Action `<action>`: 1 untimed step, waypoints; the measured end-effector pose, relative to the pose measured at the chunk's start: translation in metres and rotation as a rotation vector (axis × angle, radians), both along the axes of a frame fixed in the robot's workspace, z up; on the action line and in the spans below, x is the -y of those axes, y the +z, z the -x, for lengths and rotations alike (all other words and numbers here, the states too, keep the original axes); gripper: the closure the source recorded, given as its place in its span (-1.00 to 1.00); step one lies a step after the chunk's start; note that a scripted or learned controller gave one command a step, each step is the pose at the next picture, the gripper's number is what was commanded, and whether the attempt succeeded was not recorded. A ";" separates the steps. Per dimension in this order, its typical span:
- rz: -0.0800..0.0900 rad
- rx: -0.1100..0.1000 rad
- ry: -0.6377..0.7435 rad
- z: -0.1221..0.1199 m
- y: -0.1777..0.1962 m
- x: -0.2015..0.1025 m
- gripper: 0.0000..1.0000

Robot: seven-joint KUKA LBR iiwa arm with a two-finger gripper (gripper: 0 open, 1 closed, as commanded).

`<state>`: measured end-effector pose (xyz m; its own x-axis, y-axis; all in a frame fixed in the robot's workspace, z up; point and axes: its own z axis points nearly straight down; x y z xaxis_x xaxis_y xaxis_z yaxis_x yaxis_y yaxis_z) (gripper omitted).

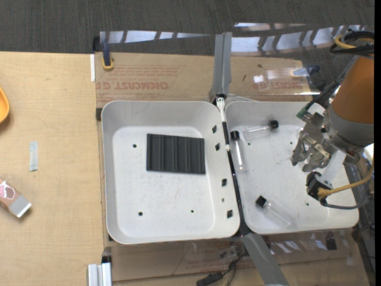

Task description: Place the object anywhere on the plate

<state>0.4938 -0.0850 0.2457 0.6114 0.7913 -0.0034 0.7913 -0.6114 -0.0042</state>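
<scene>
The jaws hang over the far right part of the right bin [351, 222], at the end of the grey arm [351, 109] with its orange band; how wide they stand I cannot tell, and nothing shows between them. Three clear, black-capped vials lie in this bin, all apart from the jaws: one vial [262, 127] up and leftward, a second vial [238, 154] further left against the bin wall, a third vial [275, 211] below. The dark ribbed plate [175, 154] lies well beyond them, in the left bin [119, 177].
</scene>
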 end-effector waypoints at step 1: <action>0.002 0.000 -0.029 -0.041 -0.031 -0.098 1.00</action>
<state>0.5349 0.0133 0.2148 0.6341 0.7733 -0.0051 0.7733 -0.6341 -0.0034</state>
